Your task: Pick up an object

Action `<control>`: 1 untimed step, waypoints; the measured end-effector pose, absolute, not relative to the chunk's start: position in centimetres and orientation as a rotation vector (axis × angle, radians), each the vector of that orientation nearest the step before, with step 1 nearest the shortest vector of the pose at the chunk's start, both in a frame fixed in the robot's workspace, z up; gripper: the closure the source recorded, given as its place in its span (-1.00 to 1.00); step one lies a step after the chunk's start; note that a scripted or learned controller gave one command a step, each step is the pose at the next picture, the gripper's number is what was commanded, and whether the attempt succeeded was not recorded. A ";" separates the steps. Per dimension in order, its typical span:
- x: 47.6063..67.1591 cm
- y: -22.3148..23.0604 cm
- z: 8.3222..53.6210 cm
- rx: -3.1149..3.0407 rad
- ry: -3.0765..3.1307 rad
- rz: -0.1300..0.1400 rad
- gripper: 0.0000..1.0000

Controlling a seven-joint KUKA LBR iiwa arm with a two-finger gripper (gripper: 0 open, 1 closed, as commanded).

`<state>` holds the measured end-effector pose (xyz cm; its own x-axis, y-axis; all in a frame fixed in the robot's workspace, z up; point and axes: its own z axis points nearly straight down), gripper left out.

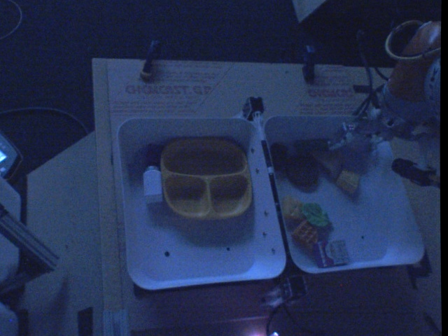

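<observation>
Bench dim, bluish (two bins); surroundings seemingly dark

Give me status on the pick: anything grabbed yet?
Nothing looks picked: the gripper sits low over the right bin, near a yellow block, but the dim view hides any grasp. In hand: the approach. Left: grasp and lift. The yellow tray lies in the left bin.

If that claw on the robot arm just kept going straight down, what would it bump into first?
Probably the yellow block in the right bin; the gripper hangs just above it. The picture is dim, so depth is uncertain; it might land beside it on the floor.
</observation>
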<state>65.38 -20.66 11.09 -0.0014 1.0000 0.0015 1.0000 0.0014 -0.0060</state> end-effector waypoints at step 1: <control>65.7 -20.6 9.0 -2.222 -2.226 -0.008 -1.00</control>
<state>65.74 -20.61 9.02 -0.0017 1.0000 0.0007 1.0000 0.0017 0.0063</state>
